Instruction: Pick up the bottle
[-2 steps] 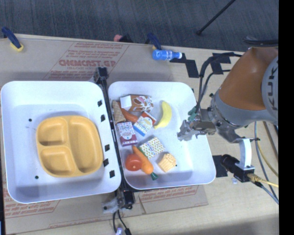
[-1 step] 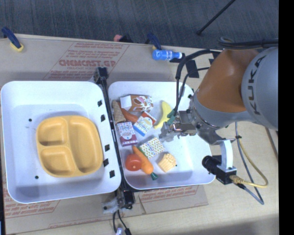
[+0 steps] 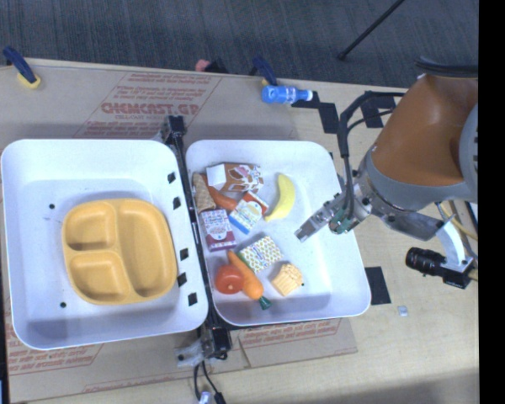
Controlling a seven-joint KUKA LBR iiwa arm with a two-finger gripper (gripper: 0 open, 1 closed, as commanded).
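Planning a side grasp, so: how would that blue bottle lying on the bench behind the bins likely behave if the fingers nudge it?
The blue bottle lies on its side on the flat cardboard, so it would probably roll if nudged. It looks like small smooth plastic, so likely light and somewhat slippery. The gripper is over the right bin, well away from it.

Grey arm (image 3: 421, 167) with broad orange band, ending in dull metallic silver gripper (image 3: 316, 224) with a speck of green at its base. Just left of the claw, plain yellow banana (image 3: 282, 196); beyond it, small blue-and-white carton (image 3: 245, 215), dark red packet (image 3: 216, 227) with white label, and brown-and-white box (image 3: 236, 177). Below-left of the claw, pale checked block (image 3: 262, 252) in green and white, waffle-patterned yellow piece (image 3: 287, 278), red tomato (image 3: 227, 280), orange carrot (image 3: 246, 276) with green tip. Both bins (image 3: 345, 284) white. Far left of the claw, mustard-yellow divided tray (image 3: 118, 249). Up past the claw, blue bottle (image 3: 284, 95) with white end on tan cardboard (image 3: 143, 99) printed in red lettering.
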